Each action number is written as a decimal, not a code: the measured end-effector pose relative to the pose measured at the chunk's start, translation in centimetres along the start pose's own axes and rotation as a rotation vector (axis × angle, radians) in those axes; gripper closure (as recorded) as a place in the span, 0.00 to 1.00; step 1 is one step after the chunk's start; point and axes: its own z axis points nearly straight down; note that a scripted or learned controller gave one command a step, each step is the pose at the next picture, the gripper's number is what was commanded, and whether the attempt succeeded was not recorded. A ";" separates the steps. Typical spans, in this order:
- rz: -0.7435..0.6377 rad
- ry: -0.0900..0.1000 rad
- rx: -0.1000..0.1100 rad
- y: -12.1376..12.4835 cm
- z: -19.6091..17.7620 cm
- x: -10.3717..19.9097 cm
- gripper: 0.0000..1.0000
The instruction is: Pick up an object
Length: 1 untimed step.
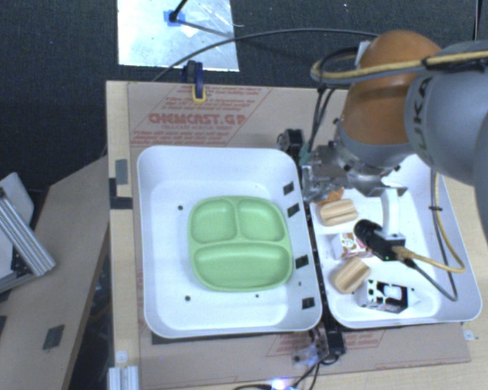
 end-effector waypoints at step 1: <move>0.001 0.000 0.000 -0.1 1.5 4.9 1.00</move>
